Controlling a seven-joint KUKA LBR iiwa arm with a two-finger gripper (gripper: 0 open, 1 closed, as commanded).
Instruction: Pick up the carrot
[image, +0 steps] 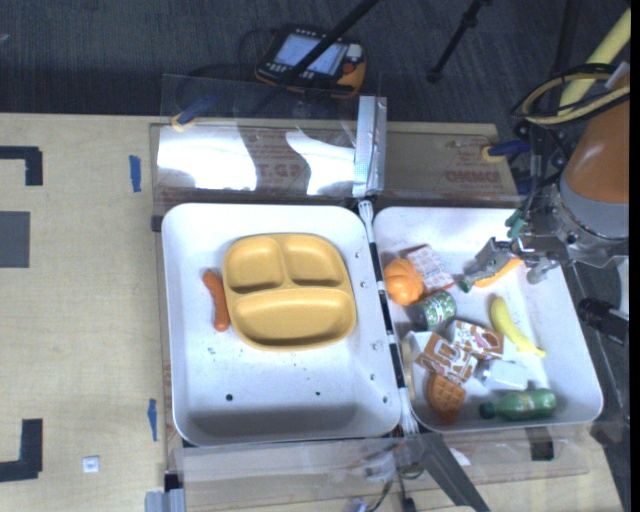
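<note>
The carrot is a small orange piece with a green end pointing left. It hangs over the upper middle of the right bin, held between the grey fingers of my gripper. The gripper is shut on the carrot, and the arm with its orange band reaches in from the right edge.
Below the carrot in the right bin lie an orange fruit, a small can, a banana, snack packets, a waffle and a green bottle. The left bin holds a yellow divided plate and a red sausage.
</note>
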